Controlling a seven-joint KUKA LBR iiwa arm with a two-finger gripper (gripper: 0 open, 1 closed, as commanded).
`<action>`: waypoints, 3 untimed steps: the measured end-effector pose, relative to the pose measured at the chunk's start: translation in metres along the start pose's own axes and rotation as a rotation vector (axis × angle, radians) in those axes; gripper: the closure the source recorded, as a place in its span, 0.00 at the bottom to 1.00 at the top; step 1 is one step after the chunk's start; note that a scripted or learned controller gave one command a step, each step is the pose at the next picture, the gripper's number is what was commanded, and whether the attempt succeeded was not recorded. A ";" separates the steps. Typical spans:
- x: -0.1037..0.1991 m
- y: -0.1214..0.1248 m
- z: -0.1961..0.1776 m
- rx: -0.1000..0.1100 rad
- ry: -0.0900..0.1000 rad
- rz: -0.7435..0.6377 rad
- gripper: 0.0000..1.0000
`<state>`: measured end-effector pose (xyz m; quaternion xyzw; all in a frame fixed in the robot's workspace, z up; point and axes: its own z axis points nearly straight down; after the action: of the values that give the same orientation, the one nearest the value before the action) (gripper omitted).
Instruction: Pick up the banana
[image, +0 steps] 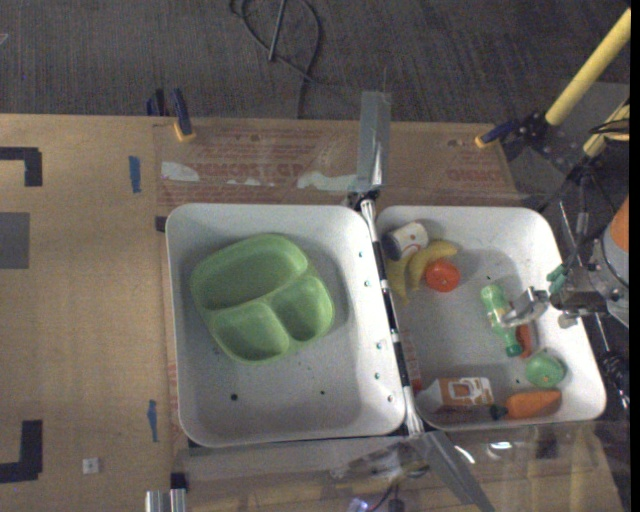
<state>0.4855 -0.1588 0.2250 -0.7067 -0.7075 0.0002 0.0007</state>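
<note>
**Banana lies in the right bin's far-left corner, gripper over the right side**

The banana (418, 264) lies in the right bin (470, 345), near its far-left corner, curving along the left wall. A small white can (406, 239) touches its upper end, and a red tomato (442, 276) sits just beside its tip. The gripper (530, 305) hangs above the bin's right half, well apart from the banana, close to a green bottle (495, 306); whether its fingers are spread or closed cannot be told. Near the front edge lie an orange juice carton (462, 393), a carrot (532, 403) and a round green item (545, 371). In the left bin (200, 380) rests a green divided plate (262, 297).
</note>
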 end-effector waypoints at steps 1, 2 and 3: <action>0.021 0.059 0.122 0.001 0.000 0.524 0.00; 0.064 0.114 0.136 -0.010 -0.003 0.295 0.00; 0.062 0.114 0.125 -0.012 -0.007 0.294 1.00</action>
<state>0.5997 -0.0963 0.0997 -0.8029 -0.5961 -0.0015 -0.0060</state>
